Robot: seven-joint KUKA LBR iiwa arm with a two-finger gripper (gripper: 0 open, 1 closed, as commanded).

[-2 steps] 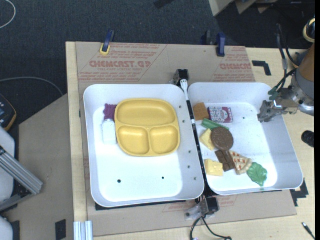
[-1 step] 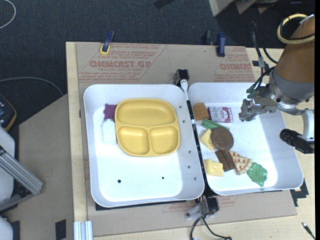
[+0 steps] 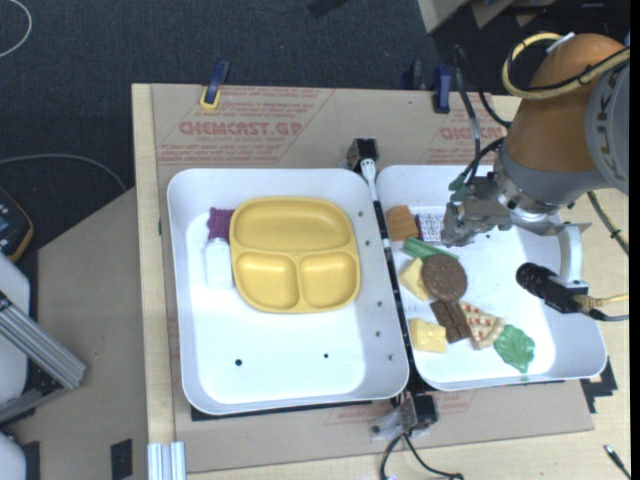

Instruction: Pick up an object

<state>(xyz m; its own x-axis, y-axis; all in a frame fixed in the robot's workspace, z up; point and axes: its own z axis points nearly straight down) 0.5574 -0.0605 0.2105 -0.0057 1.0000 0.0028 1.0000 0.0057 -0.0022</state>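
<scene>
My gripper (image 3: 462,220) hangs low over the back left part of the right bin (image 3: 570,358), below the grey and orange arm (image 3: 560,108). Just left of it lies a tan bread-like piece (image 3: 401,223). In front of it sit a green piece (image 3: 430,250) and a round brown patty (image 3: 445,278). Further forward lie a yellow cheese wedge (image 3: 428,336), a brown chocolate bar (image 3: 452,320), a waffle slice (image 3: 484,326) and a green leaf (image 3: 515,348). Nothing can be seen held in the gripper.
The left bin (image 3: 280,368) holds a yellow divided tray (image 3: 295,253), with a purple item (image 3: 219,223) and a white item (image 3: 216,265) at its left side. A black part (image 3: 545,286) of the arm hangs over the right bin. The ridge between the bins (image 3: 388,278) runs close to the food pieces.
</scene>
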